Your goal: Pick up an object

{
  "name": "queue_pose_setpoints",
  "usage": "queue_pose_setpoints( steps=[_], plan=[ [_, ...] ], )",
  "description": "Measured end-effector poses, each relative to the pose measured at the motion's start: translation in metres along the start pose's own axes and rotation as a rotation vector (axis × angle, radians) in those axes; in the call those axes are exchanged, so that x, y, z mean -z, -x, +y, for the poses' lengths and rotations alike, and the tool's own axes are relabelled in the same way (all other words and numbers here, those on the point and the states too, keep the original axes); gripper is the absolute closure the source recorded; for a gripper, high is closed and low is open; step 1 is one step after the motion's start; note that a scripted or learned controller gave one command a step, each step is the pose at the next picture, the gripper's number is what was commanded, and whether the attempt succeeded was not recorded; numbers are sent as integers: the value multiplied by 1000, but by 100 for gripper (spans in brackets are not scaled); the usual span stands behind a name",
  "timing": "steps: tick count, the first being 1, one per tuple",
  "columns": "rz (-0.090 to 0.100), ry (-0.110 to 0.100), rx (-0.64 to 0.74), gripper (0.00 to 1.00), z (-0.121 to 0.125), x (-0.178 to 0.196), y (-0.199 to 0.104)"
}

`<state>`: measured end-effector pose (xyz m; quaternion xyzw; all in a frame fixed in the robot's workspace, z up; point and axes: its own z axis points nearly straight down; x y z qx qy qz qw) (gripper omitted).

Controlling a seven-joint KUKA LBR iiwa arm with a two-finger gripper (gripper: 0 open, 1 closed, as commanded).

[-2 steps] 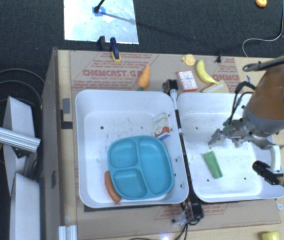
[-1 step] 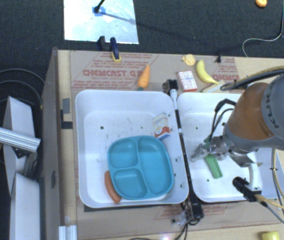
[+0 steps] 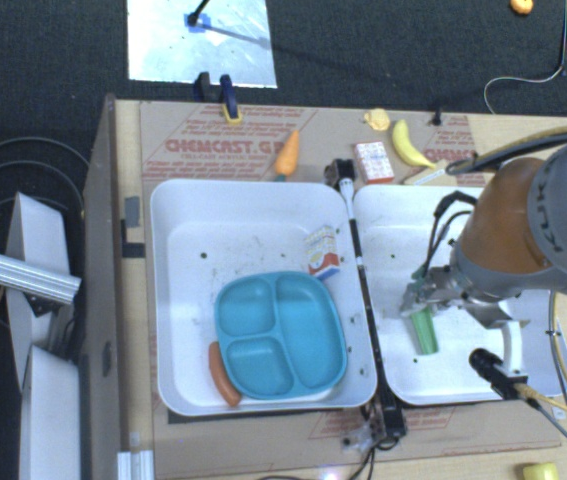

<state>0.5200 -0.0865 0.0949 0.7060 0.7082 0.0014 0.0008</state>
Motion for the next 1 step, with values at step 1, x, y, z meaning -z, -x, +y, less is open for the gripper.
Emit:
queue_pose_setpoints(
  steps=[1],
  plan=[
    [0,6,8,100,19,94,-90]
  ],
)
